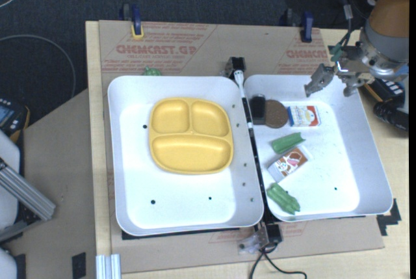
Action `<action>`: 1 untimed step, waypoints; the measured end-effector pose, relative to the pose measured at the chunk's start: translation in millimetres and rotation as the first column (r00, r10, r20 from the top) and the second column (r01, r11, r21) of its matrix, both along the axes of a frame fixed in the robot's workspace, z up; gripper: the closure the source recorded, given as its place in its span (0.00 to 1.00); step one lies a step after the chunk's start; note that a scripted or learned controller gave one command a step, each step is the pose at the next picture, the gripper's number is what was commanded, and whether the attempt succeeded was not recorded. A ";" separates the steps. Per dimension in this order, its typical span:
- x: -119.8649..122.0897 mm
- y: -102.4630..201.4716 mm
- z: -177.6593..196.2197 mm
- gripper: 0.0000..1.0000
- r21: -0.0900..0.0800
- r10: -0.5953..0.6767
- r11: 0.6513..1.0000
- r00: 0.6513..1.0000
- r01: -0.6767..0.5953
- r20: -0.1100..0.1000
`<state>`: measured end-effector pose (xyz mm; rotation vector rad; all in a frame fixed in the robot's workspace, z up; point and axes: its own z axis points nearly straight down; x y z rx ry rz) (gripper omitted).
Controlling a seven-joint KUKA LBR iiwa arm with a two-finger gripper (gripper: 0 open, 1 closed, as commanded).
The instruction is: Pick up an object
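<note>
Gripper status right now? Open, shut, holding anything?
Gripper: open, nothing between its fingers; it hovers over the far edge of the right bin, above the small carton.

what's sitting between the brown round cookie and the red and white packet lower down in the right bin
A green pea pod lies between the brown cookie and the red and white packet, seen in the camera view.

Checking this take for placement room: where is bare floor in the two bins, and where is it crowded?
Left white bin: bare strip around the yellow divided plastic plate, widest along the near edge. Right white bin: open right half. Crowded along its left side: brown round disc, green pods, small cartons.
</note>
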<state>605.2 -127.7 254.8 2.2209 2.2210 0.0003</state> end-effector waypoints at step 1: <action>-21.7 19.8 -175.9 0.00 0.004 0.000 1.000 1.000 0.000 -0.014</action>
